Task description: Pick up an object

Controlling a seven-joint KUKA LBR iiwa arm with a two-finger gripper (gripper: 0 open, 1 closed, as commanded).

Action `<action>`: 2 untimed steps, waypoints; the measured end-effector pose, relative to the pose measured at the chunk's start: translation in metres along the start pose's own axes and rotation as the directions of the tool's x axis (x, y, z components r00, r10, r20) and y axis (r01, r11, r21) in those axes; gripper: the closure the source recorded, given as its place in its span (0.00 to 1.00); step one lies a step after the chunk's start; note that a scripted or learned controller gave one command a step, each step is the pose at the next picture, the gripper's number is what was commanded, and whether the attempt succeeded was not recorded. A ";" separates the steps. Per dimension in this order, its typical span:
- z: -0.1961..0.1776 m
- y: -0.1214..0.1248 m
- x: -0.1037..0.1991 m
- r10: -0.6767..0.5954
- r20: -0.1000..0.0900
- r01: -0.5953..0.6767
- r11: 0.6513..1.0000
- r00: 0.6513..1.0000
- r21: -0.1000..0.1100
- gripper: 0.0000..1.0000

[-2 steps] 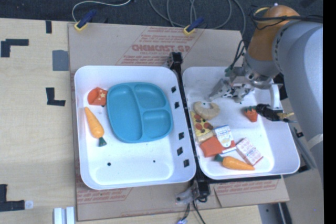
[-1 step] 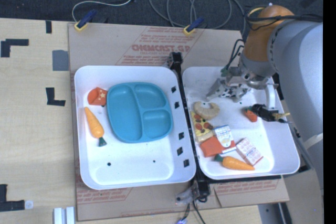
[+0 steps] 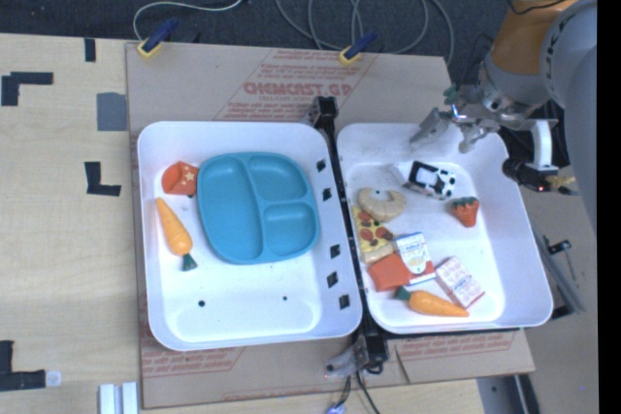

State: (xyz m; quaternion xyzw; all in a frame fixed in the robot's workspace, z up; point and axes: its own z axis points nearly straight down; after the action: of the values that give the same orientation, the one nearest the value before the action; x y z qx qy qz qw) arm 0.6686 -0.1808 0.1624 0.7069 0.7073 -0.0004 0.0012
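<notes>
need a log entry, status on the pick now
Pincer open above right bin's far edge, holding nothing. Black-and-white toy just below it. Nothing between.

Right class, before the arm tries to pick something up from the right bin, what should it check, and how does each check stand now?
1. Gripper holds nothing: ok.
2. Fingers spread wide enough: ok, they stand apart.
3. Gripper over the right bin: ok, near its top edge.
4. A target close by: ok, the black and white toy lies just below it.
5. Target free of neighbours: ok, the strawberry and cookie lie apart from it.
6. Height above the toy: cannot tell.
</notes>
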 end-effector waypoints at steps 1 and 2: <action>0.062 -0.005 0.015 -0.001 -0.002 0.001 1.000 1.000 0.000 0.00; 0.076 -0.052 0.029 0.000 0.000 0.000 1.000 1.000 -0.001 0.00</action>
State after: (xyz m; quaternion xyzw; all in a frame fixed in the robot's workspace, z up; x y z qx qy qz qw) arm 0.6172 -0.1524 0.0865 0.7070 0.7072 0.0002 0.0016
